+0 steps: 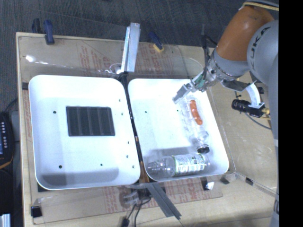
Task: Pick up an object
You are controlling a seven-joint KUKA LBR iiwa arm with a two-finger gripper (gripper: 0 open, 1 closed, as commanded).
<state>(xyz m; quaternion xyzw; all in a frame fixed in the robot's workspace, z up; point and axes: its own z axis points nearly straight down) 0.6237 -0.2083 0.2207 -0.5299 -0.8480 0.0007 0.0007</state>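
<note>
Bottles are the candidates: a clear one with an orange insert (193, 117) lies lengthwise along the right side of the right bin (156, 126), its dark cap toward the near end; a second clear bottle with a printed label (179, 164) lies crosswise against the near wall, probably having rolled to rest there. The two lie close at the near right corner; contact cannot be confirmed. The gripper (182, 94) hangs over the far end of the orange-insert bottle, which is presumably the target. Whether the fingers are spread or closed cannot be told, and nothing is seen held. The arm (244, 37) enters from the right, angled down over the bin's far right corner. The left bin (47, 141) holds a dark ribbed rectangular panel (90, 121). Both bins sit on a pale wooden surface (246, 150) with blue clamps (48, 31) at its far edge. Dark carpet (71, 4) lies beyond.
</note>
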